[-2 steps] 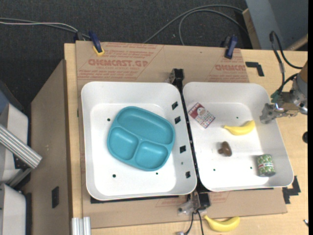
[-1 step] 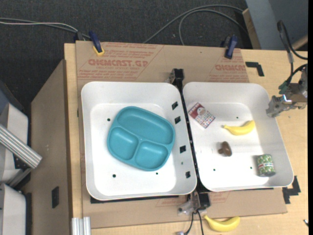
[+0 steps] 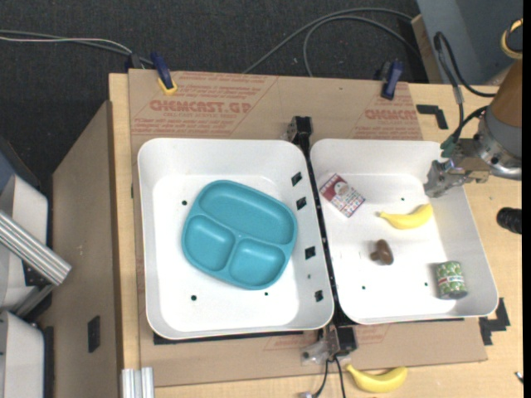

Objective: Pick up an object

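Observation:
The right bin (image 3: 465, 222) holds a yellow banana (image 3: 406, 217), a small red and white packet (image 3: 341, 195), a brown lump (image 3: 382, 252) and a green can (image 3: 450, 279) lying on its side. My gripper (image 3: 441, 177) hangs over the bin's far right edge, just up and right of the banana's tip and apart from it. Nothing shows between its fingers. The left bin (image 3: 158, 222) holds a blue divided plate (image 3: 239, 234).
A second banana (image 3: 380, 378) lies on the bench below the right bin. Clamps (image 3: 164, 73) hold the cardboard sheet at the back. Cables run over the dark floor behind the bench. A black divider (image 3: 314, 214) separates the two bins.

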Action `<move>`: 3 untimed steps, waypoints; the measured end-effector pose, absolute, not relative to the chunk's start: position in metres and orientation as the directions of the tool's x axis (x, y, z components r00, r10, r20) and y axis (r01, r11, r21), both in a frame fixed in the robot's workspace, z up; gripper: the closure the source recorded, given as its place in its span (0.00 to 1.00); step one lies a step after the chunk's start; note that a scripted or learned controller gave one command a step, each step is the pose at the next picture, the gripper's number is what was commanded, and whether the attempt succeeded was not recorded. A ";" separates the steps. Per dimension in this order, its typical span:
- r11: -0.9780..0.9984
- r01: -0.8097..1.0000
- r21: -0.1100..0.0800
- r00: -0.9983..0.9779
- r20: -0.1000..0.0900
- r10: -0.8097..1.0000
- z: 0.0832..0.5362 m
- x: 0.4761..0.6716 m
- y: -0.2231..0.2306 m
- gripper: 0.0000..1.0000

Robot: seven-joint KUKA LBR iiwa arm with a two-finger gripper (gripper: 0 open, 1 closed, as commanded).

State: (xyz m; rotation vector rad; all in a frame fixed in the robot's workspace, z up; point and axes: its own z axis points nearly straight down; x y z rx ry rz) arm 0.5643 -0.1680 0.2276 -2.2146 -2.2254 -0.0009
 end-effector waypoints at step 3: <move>0.006 1.000 0.001 -0.006 0.001 1.000 0.240 0.566 -0.014 1.00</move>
